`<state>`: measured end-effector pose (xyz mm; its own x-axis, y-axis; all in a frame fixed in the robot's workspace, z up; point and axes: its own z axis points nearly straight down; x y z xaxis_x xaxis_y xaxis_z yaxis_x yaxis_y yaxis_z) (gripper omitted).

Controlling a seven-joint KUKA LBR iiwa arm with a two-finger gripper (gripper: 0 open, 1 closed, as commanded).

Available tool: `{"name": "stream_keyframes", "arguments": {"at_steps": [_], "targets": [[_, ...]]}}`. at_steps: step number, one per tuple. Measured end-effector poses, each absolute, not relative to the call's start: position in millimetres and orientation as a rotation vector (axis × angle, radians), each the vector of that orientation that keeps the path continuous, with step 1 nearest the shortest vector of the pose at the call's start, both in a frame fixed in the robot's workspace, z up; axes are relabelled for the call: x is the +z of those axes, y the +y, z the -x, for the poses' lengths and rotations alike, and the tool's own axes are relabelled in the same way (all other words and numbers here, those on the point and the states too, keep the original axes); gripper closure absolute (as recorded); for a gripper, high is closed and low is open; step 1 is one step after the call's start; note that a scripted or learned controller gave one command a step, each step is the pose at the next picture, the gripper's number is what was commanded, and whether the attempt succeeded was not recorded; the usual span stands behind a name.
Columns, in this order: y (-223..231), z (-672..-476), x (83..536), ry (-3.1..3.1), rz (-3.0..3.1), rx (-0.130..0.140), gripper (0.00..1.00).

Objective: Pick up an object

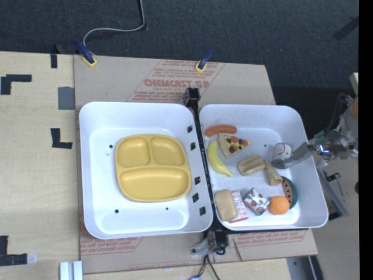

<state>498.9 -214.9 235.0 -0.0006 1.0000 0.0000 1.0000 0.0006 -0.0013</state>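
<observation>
Gripper (278, 162) low over right bin (294, 116), near its right wall; can't tell jaw state. Bread piece (274, 174) just below tip, cup-like obj (282, 150) just above. Watermelon slice (289, 191), orange (280, 205) nearer front wall.
</observation>
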Motion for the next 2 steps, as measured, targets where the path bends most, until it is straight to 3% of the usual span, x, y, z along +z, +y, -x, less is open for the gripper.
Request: {"name": "stream_keyframes", "arguments": {"at_steps": [1, 2], "targets": [[-223.1, -521.4, 123.3, -2.220, 2.218, 0.003, 0.00], [-200.9, -589.6, 87.0, -2.227, 2.222, -0.003, 0.00]]}}
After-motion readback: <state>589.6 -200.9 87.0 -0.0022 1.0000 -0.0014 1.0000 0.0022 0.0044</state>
